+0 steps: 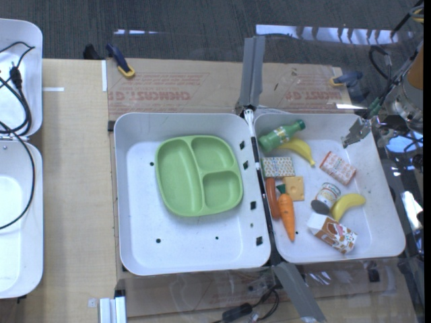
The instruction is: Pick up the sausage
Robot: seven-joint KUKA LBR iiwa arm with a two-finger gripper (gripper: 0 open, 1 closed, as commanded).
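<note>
- Against the right bin's (377, 247) left wall lies the sausage (271, 198), thin and reddish, touching the carrot (287, 214).
- Well apart at the bin's upper right hangs the tool (357, 132); its open-or-closed state cannot be told.
- Judgement: approach from above, aligned lengthwise, avoiding wall and carrot.

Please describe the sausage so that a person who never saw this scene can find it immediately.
Look in the right white bin, along its left wall. The sausage lies there, a thin reddish-brown stick beside the carrot. The carrot is thicker, brighter orange and tapers to a point.
</note>
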